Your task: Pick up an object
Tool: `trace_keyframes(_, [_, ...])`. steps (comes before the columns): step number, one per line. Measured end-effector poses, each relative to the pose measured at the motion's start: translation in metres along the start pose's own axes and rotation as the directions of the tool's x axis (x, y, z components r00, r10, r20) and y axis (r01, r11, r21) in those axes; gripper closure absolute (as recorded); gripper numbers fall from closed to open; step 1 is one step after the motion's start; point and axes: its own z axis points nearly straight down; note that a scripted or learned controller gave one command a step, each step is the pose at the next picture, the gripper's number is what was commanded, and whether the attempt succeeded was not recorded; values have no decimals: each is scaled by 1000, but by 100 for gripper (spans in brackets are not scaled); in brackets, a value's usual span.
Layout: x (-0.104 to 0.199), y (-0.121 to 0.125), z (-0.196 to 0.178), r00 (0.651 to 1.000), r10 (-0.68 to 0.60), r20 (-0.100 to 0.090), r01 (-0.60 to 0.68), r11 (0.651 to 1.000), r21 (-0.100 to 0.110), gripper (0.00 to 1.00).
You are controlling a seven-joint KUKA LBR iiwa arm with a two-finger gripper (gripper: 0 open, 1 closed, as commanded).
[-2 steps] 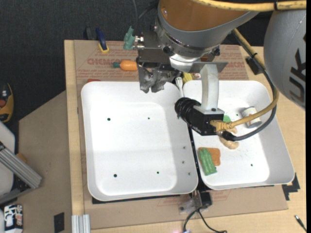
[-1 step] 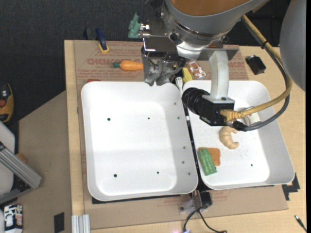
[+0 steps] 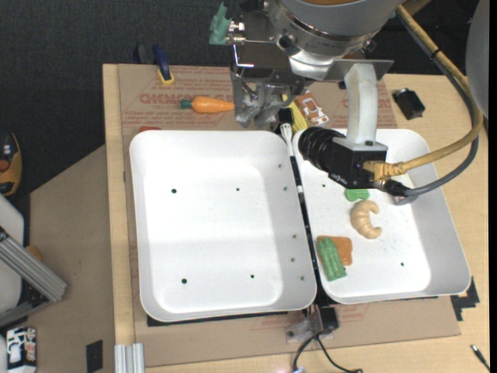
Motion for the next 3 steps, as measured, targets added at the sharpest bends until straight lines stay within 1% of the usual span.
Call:
trace_keyframes(1, [0, 0, 1, 1000, 0, 2, 0, 1000, 3, 0])
trace_keyframes(2, [-1, 41, 114, 1000, 4, 9, -5, 1000, 18, 0])
trace_keyframes(3, [-2, 78, 212, 1000, 4, 8, -4, 1000, 17, 0])
